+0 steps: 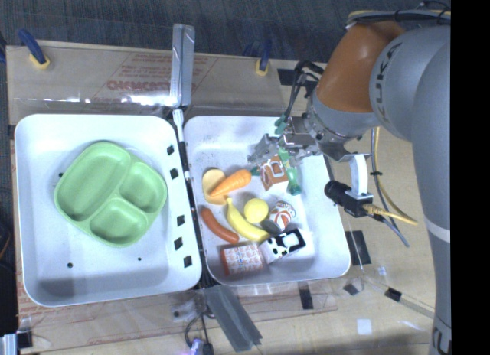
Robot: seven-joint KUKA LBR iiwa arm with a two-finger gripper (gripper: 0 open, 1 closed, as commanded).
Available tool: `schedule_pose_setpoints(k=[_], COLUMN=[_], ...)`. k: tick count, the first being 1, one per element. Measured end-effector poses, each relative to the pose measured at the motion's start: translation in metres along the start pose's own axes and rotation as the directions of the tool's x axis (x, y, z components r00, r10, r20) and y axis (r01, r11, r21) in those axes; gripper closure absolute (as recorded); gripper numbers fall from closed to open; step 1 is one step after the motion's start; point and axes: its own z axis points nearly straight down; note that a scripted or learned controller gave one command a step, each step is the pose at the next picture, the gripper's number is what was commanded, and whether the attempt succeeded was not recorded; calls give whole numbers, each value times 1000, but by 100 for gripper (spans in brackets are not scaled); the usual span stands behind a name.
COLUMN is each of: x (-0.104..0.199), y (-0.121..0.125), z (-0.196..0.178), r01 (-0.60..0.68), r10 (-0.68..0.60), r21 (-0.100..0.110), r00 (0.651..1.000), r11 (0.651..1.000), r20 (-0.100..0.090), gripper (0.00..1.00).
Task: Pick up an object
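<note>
Two white bins sat side by side on the counter (84, 78). The left bin (38, 269) carried a green divided plate (112, 191). The right bin (325, 265) carried the clutter: a carrot (230, 183), a yellow banana (243, 222), a lemon-like yellow ball (256, 210), a red sausage-shaped piece (219, 225), a small orange-and-white carton (273, 173), a round red-and-white item (282, 213), a black-and-white item (287, 243) and a reddish packet (243, 256) at the near wall.

The gripper (285, 147) hung over the far part of the right bin, reaching in from the right. Whether its fingers were apart or together could not be told; the metal parts blurred into the objects below. Nothing was seen between them.

Judgement: the carton was the likeliest target. It lay just near of the gripper, almost directly beneath, possibly touching. A green piece (292, 177) stood at its right side. The carrot's long axis ran left-near to right-far, its tip pointing toward the carton. The remaining move appeared to be mostly a short descent. Crowding raised the risk of a nudge instead of a grasp.
</note>
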Motion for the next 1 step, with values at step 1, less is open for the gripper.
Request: schedule_pose_setpoints(k=[1], x=[-32], y=[23], z=[102], r01=[40], r10=[-40], r21=[-31], r00=[999], r11=[999], r20=[9], gripper=[0])
